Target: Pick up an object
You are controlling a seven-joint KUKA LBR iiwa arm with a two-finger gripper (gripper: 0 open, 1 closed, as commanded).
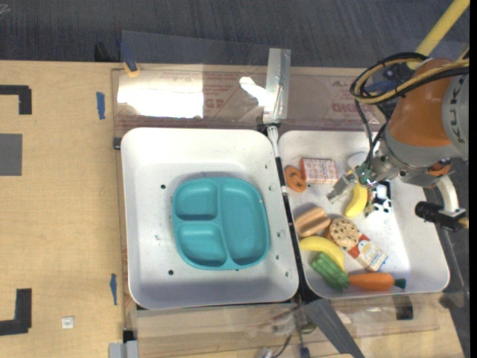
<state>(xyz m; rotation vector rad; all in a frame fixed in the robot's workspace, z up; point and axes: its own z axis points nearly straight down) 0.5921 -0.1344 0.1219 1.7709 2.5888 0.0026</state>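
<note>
Yellow banana (pixel 356 200) under hand (pixel 350 186) — cookie (pixel 344 232), hotdog (pixel 312 219) crowd close.

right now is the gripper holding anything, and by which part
It cannot be told. The gripper sits right at the upper end of a small yellow banana in the right bin, but a hold isn't clearly visible.

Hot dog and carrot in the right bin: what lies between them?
In the camera view, a banana and a green pepper lie between the hot dog and the carrot.
</note>
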